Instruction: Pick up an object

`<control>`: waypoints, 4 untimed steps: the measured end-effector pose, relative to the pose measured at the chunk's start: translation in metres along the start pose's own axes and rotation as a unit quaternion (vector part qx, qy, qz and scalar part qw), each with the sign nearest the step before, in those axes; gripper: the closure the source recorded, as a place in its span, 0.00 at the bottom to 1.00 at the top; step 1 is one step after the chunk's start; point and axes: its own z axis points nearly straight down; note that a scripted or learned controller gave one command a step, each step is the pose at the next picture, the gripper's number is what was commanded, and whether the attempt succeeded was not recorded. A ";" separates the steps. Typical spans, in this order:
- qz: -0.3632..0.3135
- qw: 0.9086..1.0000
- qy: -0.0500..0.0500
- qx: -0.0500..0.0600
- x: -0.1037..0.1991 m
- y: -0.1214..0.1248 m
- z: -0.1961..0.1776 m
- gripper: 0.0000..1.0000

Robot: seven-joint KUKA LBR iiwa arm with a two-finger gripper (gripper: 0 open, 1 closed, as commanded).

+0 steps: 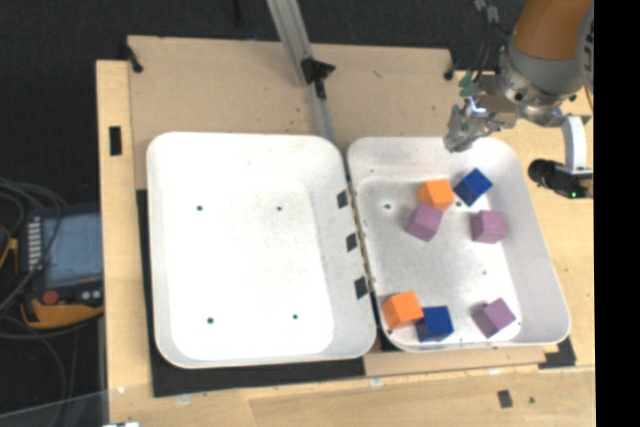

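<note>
The right bin [520, 315] holds several small cubes. An orange cube [436, 193], a blue cube [473, 186] and two purple cubes [424, 222] [488, 226] lie in its far half. Another orange cube [403, 308], a blue cube [435, 323] and a purple cube [494, 317] lie near its front edge. My gripper [461, 137] hangs above the bin's far edge, a little beyond the far blue cube and apart from it. I see nothing between its fingers.
The left bin [170, 215] lies beside the right one, with black clips along their shared edge. A slanted metal pole [285, 10] rises behind the bins. A control pendant [55, 265] with cables sits off the bench's left side.
</note>
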 end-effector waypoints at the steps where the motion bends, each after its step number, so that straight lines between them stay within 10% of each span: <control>1: 0.002 1.000 0.000 0.002 0.042 -0.011 -0.005 1.00; 4: 0.000 1.000 0.001 0.004 0.183 -0.050 0.018 1.00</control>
